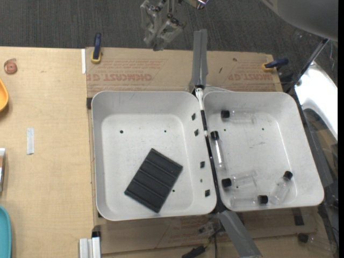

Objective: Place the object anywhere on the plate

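- Dark ribbed plate [154,179] lies bare in the left bin [107,104].
- Clear vials [236,115] lie in the right bin [293,112]; placing looks not begun.
- End effector [159,23] hangs above the tabletop's far edge, nothing in its grip; apart or together, I cannot tell.

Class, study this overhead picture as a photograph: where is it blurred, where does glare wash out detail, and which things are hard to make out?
Camera view: the gripper at the top is motion-blurred and ghosted; the arm is overexposed at top right; the clear vials nearly vanish against the right bin, only their black caps standing out; the dark plate in the left bin is sharp, with soft shadows.
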You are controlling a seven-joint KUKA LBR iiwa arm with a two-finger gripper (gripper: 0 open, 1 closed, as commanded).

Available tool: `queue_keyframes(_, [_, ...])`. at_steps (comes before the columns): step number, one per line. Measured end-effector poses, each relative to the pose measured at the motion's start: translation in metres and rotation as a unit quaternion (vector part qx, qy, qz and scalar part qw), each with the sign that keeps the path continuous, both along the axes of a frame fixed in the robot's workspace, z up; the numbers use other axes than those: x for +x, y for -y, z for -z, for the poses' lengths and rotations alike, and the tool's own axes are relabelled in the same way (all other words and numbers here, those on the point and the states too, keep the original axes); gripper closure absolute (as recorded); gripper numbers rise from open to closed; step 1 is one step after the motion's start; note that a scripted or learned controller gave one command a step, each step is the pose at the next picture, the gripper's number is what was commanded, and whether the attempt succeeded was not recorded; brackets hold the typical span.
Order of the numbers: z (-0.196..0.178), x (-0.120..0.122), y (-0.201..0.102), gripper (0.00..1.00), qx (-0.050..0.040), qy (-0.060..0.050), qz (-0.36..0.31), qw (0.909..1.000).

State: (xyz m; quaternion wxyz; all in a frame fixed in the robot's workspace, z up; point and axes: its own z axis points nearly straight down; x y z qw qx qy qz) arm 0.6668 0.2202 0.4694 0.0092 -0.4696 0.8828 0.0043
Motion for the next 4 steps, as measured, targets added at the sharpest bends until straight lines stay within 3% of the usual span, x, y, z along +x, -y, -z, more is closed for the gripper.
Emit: queue_keyframes(4, [-0.035,0.007,0.005,1.0,0.0084,0.006,0.011,0.9999])
